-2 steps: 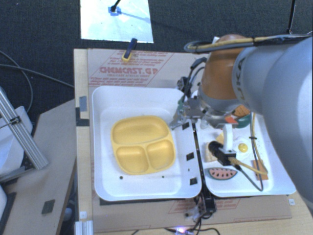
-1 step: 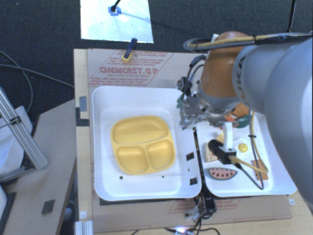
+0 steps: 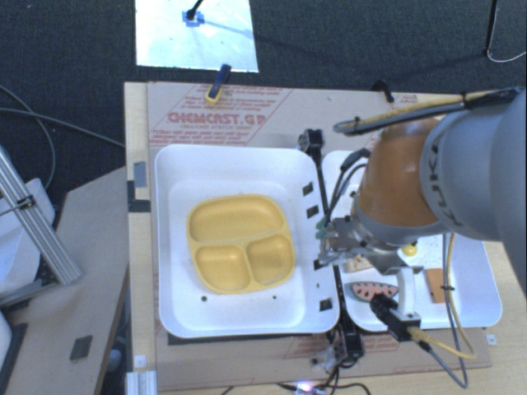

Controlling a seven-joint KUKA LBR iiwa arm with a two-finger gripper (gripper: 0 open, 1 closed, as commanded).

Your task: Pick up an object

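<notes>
My arm, grey with an orange band (image 3: 399,179), hangs low over the near left part of the right bin (image 3: 487,303). The gripper (image 3: 344,249) points down beneath the wrist, next to the wall between the two bins. A pink watermelon-slice toy (image 3: 372,290) lies just in front of the gripper on the bin floor. An orange block (image 3: 435,285) rests to the right of it, and a small yellow piece (image 3: 409,252) peeks out from under the arm. The arm hides much of this bin.
The left bin (image 3: 177,303) holds a yellow divided plate (image 3: 241,242) with three compartments. Black clips line the wall between the bins. Cables trail from the wrist over the right bin's front edge. A cardboard sheet (image 3: 218,109) lies behind the bins.
</notes>
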